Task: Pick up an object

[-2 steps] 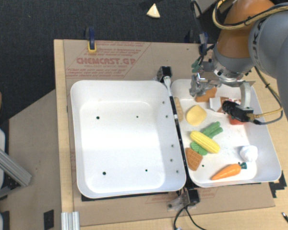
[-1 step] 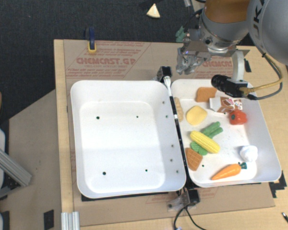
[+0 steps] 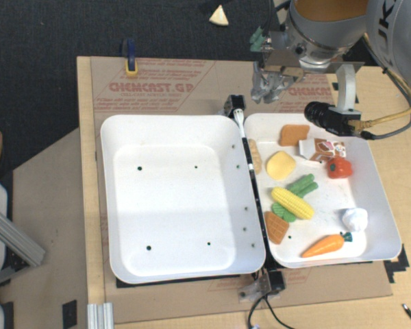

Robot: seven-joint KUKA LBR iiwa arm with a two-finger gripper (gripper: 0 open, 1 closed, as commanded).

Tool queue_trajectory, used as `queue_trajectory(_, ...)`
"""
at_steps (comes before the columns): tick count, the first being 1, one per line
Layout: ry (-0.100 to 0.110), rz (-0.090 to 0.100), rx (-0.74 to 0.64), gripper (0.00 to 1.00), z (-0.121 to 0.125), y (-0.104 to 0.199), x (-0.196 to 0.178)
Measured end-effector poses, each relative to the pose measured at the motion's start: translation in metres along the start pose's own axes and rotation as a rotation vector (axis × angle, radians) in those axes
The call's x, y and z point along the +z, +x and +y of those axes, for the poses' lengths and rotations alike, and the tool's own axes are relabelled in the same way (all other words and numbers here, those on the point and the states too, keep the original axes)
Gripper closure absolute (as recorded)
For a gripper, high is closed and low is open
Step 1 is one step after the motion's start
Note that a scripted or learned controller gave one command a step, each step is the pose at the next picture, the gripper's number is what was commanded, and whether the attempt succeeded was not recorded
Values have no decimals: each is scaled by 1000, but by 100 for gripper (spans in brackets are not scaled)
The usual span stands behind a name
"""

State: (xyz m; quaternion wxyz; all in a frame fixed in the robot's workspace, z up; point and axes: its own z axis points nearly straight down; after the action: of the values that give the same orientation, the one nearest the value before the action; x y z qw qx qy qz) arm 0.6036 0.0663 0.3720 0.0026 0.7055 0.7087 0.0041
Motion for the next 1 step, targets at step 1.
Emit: queue_trajectory(1, 4, 0, 0, 100, -25, 29, -21)
